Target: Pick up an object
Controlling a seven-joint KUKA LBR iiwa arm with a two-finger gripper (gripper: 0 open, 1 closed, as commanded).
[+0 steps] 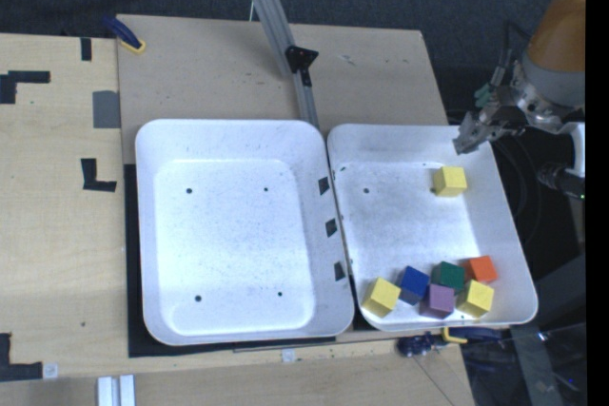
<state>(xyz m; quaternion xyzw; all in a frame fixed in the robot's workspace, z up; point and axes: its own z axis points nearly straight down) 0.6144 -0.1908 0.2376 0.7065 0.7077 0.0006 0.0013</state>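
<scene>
Gripper (469,140) hangs at the upper right rim of the right bin (404,147), carried by the grey arm (557,43) with its orange band. Whether the gripper is released or clenched cannot be told at this size; no object is visible in it. Judged from this, the pick is not yet done: approach, closing and lift all remain.

Nearest candidate is the lone yellow cube (449,181), just below and slightly left of the gripper, resting apart from the others on the bin floor.

Well below the gripper, along the near wall of the same bin, lies a cluster:
- yellow cube at the left end (383,296)
- blue cube (414,283)
- purple cube (441,299)
- green cube (447,276)
- orange cube (481,269)
- yellow cube at the right end (478,298)

These sit touching or nearly so.

Far left of the gripper, the left bin (152,147) adjoins the right bin.
</scene>
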